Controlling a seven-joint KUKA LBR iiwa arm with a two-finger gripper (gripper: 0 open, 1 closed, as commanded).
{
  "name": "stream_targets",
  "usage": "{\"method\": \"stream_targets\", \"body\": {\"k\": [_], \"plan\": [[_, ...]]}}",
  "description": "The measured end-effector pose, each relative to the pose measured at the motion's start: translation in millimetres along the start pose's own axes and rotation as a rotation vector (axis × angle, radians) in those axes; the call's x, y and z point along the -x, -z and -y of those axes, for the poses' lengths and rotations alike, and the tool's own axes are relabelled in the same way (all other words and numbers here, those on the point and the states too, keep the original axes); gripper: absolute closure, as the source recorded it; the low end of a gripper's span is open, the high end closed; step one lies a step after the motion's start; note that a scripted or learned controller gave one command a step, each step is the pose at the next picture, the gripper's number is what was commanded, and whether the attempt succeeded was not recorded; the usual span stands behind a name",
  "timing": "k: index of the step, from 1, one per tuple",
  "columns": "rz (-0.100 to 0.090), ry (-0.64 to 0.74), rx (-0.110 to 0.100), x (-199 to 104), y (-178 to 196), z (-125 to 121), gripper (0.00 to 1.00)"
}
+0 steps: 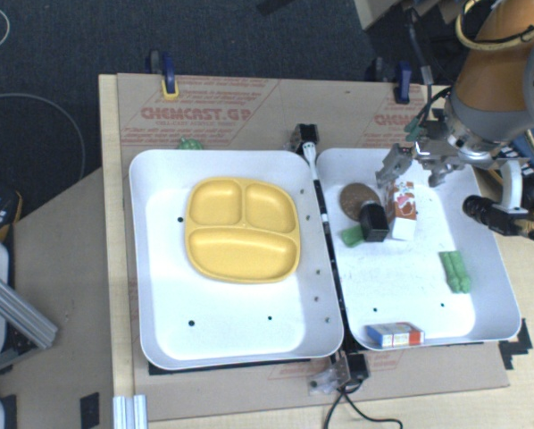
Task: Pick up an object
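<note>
Right bin (481, 324), near rim: you are looking at a small flat box (395, 334), blue, white and red, lying against the front wall. It is well apart from everything else, but its place by the wall is leaving little room for a finger on that side.

Right bin, mid-right: a green block (455, 271) is lying alone on bare white floor. Judged the cleanest pick, should you be choosing afresh.

Right bin, far-left cluster: a small green piece (352, 235), a black cylinder (372, 221), a brown disc (357, 198) and a white carton (404, 209) with red print are sitting packed together, touching or nearly so.

Left bin (160, 329): a yellow divided plate (243, 229) is resting in its middle.

Gripper (416, 162): it is hovering over the far end of the white carton with its two fingers spread apart and nothing between them.

Step in hand, as judged: you are lining up on the carton. You are doing well to set the fingers across its narrow sides, keeping the left finger clear of the black cylinder, and closing only once the carton is lying squarely between both pads.
</note>
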State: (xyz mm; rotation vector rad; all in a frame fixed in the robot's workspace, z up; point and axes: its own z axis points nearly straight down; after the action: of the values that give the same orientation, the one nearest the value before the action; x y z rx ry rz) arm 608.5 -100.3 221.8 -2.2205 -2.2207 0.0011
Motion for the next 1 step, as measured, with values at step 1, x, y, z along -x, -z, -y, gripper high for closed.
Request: {"method": "stream_targets", "body": {"k": [1], "plan": [[0.001,0.001,0.004,-0.2,11.1,-0.8,1.00]]}}
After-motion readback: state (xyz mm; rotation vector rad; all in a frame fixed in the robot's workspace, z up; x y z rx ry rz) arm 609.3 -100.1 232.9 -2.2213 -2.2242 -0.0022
